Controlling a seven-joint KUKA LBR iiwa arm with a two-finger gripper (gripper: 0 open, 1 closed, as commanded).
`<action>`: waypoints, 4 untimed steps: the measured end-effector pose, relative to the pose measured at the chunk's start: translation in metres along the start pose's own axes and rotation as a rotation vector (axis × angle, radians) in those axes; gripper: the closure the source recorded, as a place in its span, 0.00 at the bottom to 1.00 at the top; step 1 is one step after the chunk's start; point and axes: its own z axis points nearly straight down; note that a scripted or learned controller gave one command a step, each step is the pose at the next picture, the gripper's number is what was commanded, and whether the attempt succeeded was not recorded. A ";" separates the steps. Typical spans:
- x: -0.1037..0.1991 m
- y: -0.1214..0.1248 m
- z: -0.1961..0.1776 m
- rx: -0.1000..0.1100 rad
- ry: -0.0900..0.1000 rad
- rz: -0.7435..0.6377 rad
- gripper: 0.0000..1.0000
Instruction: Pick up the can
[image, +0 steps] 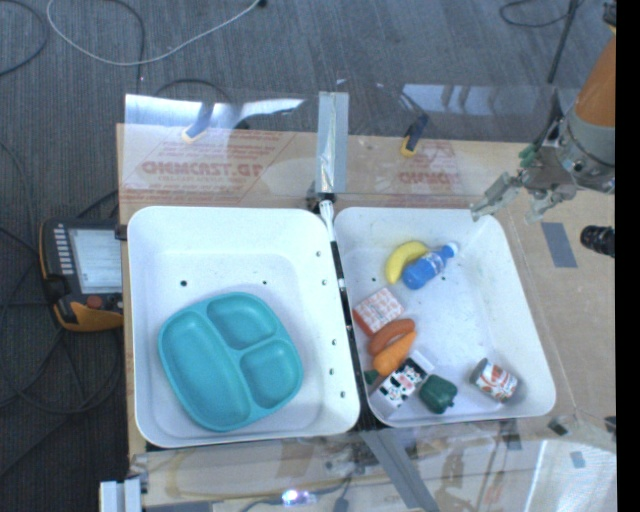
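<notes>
Nearest the camera, along the near wall of the right bin, sit a cow-patterned carton, a dark green block just beside it, and the can, lying tilted in the near right corner, red-and-white label showing. Can rests well below the claw in this view, apart from it, touching nothing but the bin floor. Claw hangs over the far right corner of that bin, at the rim, above the worktop; its two thin fingers are spread apart, with nothing between them. Grey wrist and orange band of the arm run off to the claw's upper right. Left of the claw and slightly nearer the camera: a blue bottle with a white cap, touching a yellow banana. Further toward the camera from those, a small checkered box and an orange carrot-like piece lie close together near the divider. Far left of the claw, the left bin holds a teal sectioned plate. Beyond that bin's left edge, a handheld pendant lies on the floor.
</notes>
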 end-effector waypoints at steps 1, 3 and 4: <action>0.000 0.024 -0.033 -0.002 -0.002 -0.007 0.00; 0.013 -0.055 0.086 0.001 -0.001 0.160 0.00; 0.016 -0.127 0.067 0.000 0.000 0.137 0.00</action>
